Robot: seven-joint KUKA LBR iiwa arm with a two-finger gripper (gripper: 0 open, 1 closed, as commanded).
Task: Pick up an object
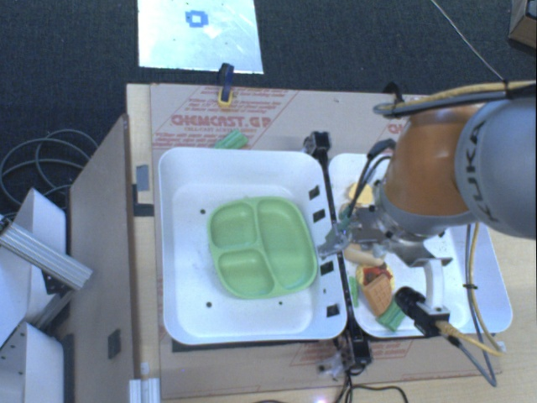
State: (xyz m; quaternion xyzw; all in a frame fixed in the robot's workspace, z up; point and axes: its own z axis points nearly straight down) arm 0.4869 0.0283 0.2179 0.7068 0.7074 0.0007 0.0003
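Plate (260,246), green with three hollows, lies flat near the middle of the left bin (186,313). It is the biggest thing to pick up. It is turned a little, and its one long hollow runs from about 12 o'clock down to about 5 o'clock.

The arm (436,166) comes in from 3 o'clock. Its end is low over the wall between the two bins. The jaws are there, just beside the plate's rim, so the plate lies at 9 o'clock from them. I cannot tell if the jaws are open or closed. I see nothing held in them.

The right bin (497,309) has small toys. An orange toy (377,288) and a green toy (388,316) lie close together at about 5 o'clock from the jaws. A yellow toy (362,194) peeks out at about 1 o'clock, partly under the arm.

I think the next move is tight. The wall between the bins is right under the jaws and could get bumped. The plate has white floor all around it at 9, 12 and 6 o'clock. At 3 o'clock its rim is near the wall. The toys sit close together, so grabbing just one may be hard.
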